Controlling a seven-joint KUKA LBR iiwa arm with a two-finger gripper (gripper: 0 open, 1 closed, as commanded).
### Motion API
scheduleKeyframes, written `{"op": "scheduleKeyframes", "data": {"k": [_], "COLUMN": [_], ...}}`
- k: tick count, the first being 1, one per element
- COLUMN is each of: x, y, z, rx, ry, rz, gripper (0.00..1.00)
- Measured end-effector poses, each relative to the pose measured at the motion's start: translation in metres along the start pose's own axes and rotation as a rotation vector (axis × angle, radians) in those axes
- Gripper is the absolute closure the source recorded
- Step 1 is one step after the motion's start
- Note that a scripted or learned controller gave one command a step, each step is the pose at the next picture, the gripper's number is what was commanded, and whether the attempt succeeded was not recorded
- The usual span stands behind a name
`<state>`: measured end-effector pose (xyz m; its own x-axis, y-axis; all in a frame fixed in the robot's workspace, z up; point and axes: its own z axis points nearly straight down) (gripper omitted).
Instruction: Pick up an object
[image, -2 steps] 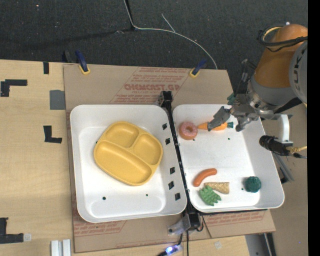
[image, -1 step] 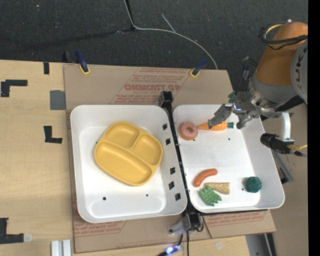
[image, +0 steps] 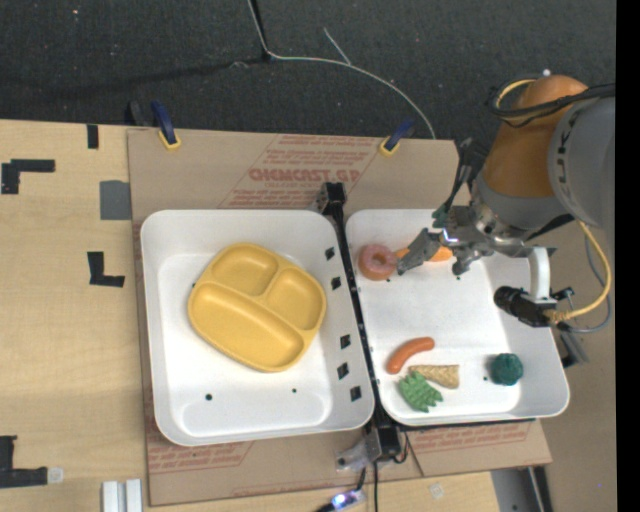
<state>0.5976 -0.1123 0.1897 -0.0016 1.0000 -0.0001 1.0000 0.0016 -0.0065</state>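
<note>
Overhead, the arm (image: 545, 150) reaches in from the right, and its gripper (image: 432, 247) hangs over the far part of the right bin (image: 470, 315). Its two dark fingers (image: 418, 248) are spread apart, with something orange (image: 436, 254) showing between them; I cannot tell whether they press on it or just straddle it, so the grasp cannot be judged. Just left of the fingers a pink donut (image: 377, 262) lies flat on the bin floor, near the divider between the bins. Toward the near side of the same bin sit a red sausage (image: 411, 352), a tan wedge (image: 436, 375) touching a green leafy piece (image: 420, 392), and, well apart to the right, a dark green ball (image: 506, 369). The left bin (image: 180, 240) holds a yellow tray (image: 257, 305) with three compartments, lying flat and turned at a slant. Both bins rest on a cardboard sheet (image: 290, 165) clipped to the wooden surface (image: 60, 300), and a thin white cable (image: 370, 75) arcs across the dark floor behind.
</note>
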Motion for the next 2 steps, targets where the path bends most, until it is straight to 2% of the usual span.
{"op": "scheduleKeyframes", "data": {"k": [1,2], "x": [-0.007,-0.006], "y": [-0.005,-0.005], "z": [0.062,0.107], "rx": [0.002,-0.006], "ry": [0.0,-0.002], "rz": [0.001,0.0], "gripper": [0.0,0.0]}}
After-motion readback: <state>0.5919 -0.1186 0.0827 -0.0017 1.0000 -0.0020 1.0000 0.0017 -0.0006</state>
